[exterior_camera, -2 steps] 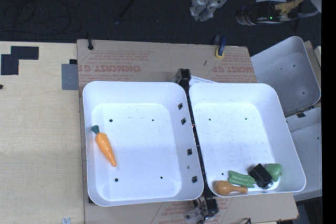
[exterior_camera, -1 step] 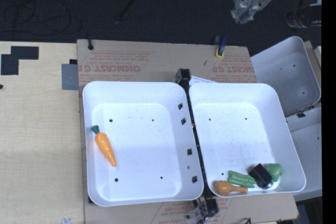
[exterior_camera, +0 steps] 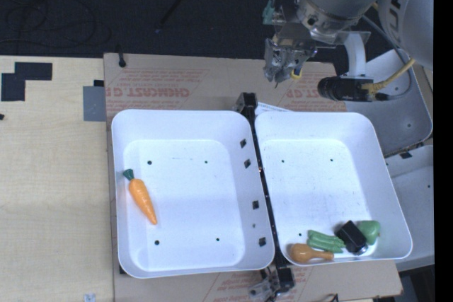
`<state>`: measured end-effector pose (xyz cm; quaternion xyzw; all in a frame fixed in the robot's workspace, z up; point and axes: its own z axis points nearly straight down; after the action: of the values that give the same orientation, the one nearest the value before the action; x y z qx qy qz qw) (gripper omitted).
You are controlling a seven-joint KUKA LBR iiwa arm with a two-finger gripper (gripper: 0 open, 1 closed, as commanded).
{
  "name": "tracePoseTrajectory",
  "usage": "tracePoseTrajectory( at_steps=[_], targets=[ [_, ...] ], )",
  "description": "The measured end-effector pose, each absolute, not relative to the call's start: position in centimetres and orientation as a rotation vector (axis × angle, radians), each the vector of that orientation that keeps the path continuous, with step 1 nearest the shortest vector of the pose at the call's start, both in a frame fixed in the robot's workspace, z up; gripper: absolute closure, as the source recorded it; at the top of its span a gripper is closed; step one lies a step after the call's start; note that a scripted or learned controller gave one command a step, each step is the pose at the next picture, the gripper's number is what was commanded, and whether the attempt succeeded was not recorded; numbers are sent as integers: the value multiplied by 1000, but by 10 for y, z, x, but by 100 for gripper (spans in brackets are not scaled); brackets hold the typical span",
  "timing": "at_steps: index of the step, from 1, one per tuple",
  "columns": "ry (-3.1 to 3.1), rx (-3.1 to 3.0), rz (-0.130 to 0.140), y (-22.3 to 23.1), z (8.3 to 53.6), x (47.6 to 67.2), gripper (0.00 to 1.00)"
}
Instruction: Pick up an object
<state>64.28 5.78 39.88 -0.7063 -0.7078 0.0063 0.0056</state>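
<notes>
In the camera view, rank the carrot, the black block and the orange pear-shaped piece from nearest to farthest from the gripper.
From the gripper, above the bins' far edge:
1. Carrot, left bin, near its left wall.
2. Black block, right bin, near corner.
3. Orange pear-shaped piece, right bin, at the near wall.
Items 2 and 3 are too close to call.

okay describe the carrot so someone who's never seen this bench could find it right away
Look at the left white bin, the one farther from the arm. Near its left wall lies the carrot, orange with a green top, alone there; the other toys cluster in the right bin's near corner.
</notes>
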Motion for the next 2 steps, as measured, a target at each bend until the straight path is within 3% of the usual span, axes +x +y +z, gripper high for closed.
tracePoseTrajectory(
  at_steps=[1, 2],
  targets=[
    [-2227, -2221, -10, 62, 504, 570, 100],
    [-2214, -2214, 22, 64, 364, 589, 100]
  ],
)
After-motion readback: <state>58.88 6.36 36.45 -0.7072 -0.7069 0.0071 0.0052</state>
